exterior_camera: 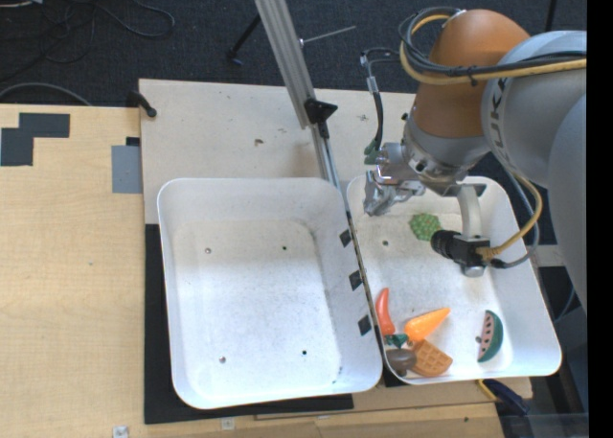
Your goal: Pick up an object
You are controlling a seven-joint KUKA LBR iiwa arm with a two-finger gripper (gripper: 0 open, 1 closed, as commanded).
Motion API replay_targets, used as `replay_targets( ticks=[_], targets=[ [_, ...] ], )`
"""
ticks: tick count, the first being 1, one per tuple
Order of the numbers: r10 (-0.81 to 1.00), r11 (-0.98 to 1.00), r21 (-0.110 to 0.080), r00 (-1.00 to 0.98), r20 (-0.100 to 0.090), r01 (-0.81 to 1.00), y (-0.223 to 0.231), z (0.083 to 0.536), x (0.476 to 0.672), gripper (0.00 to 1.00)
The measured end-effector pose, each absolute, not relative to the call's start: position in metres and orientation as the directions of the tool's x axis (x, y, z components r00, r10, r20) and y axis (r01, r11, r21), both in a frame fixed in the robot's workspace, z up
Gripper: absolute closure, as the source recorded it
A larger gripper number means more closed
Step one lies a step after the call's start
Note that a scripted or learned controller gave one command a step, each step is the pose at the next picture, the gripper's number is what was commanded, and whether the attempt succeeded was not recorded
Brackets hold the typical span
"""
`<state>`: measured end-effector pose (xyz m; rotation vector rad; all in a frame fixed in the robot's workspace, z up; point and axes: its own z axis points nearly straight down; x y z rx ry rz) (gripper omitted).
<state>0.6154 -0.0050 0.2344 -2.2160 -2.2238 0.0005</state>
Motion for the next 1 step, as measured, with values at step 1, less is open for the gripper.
replay_targets(
  ticks=[1],
  targets=[
    [1.0, 0.003, -0.002, -0.003, 0.001, 1.0, 0.044, 0.2221, 0.631, 1.0]
  ],
)
